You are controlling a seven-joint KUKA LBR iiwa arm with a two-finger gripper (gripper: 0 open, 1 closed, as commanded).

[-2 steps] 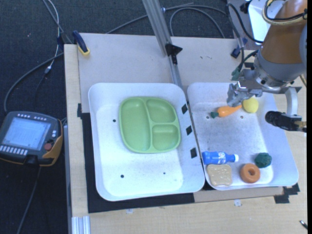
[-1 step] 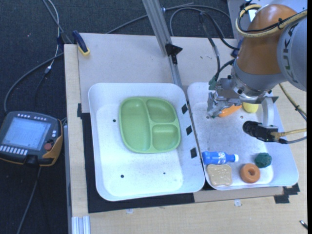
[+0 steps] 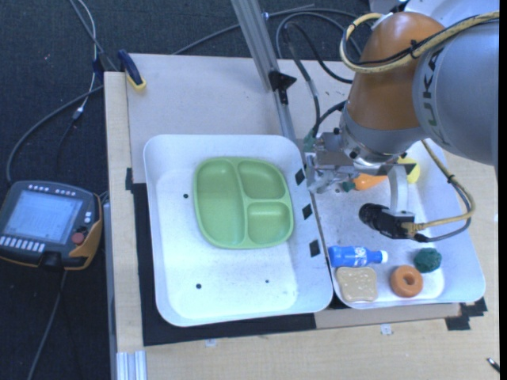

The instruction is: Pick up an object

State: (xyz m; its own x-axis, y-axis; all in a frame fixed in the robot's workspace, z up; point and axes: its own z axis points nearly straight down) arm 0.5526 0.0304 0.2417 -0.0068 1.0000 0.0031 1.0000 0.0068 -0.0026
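Right of the middle of the frame, the gripper (image 3: 329, 172) hangs low over the upper left corner of the right bin (image 3: 469, 285), close to the wall between the two bins. Just to its right lies a small orange thing that looks like a toy carrot (image 3: 369, 182), partly hidden under the arm. I think this is the thing to pick, since it is the nearest one. It is probably light and hard, with a smooth skin that could slip. It is long and thin, so the best place to take it is across its middle, where it is narrow enough to fit. I cannot tell if the gripper is open or closed, because the big wrist hides it from above. I cannot see anything held in it, and I cannot tell if it touches the carrot. Lower in the same bin, well apart from the gripper, are a blue bottle (image 3: 356, 255), a piece of toast (image 3: 356, 284), a donut (image 3: 407, 280) and a dark green ball (image 3: 428, 260). These also look small and light. A green plate (image 3: 242, 202) lies flat in the left bin (image 3: 182, 295).
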